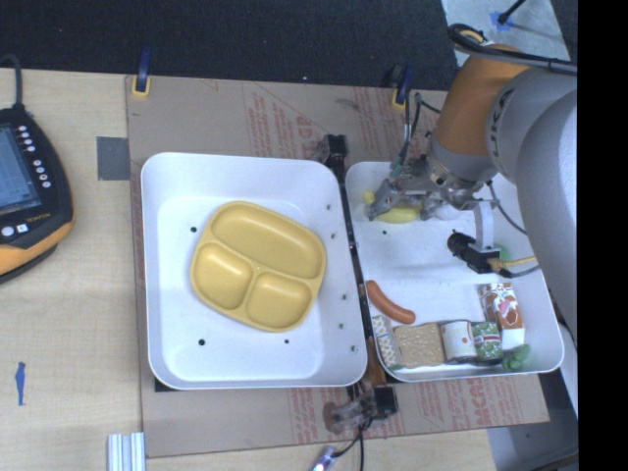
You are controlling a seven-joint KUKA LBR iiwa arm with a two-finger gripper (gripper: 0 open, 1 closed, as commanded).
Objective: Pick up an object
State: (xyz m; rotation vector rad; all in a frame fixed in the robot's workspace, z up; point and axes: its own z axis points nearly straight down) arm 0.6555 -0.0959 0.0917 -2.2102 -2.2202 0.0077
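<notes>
While the big grey arm (535,135) is reached in from the right, two white bins are seen side by side. The left bin (167,263) is taken up by a yellow tray (257,265) with three parts. The right bin (432,253) is packed along its near edge with a cracker (417,344), small packets (486,337) whose writing cannot be read, and a hot dog (390,302). A yellow banana (394,213) is seen just under the claw (407,199), at the far corner. How wide the claw stands cannot be told.

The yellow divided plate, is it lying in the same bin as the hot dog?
No, the yellow divided plate lies in the left bin, while the hot dog lies in the right bin.
</notes>
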